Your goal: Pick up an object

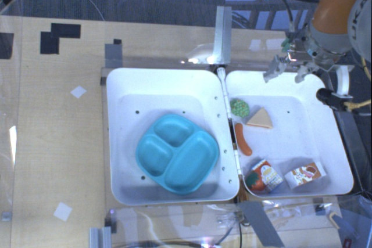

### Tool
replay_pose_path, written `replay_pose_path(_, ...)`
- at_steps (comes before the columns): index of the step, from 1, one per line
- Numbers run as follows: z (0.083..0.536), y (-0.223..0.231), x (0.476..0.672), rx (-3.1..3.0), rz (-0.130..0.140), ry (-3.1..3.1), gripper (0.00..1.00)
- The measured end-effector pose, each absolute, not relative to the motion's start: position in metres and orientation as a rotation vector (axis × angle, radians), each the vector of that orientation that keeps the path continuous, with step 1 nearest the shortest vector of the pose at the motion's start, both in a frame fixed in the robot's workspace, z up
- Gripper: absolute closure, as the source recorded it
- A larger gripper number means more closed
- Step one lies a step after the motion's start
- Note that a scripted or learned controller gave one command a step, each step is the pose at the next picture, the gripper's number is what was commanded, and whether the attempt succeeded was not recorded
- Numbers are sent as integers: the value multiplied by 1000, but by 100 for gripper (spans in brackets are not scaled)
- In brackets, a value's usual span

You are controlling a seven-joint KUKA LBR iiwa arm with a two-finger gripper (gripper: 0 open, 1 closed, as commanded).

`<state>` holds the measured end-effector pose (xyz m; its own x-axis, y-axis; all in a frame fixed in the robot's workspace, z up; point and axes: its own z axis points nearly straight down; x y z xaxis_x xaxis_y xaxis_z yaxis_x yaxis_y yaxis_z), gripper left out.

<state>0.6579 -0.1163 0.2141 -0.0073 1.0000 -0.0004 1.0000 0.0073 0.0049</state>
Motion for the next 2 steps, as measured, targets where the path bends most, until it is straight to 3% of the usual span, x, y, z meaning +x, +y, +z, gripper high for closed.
replay_pose_path(1,103,-93,610,2195,2,2247,0)
replay_pose_path(2,90,-107,527,1902,11,2485,0)
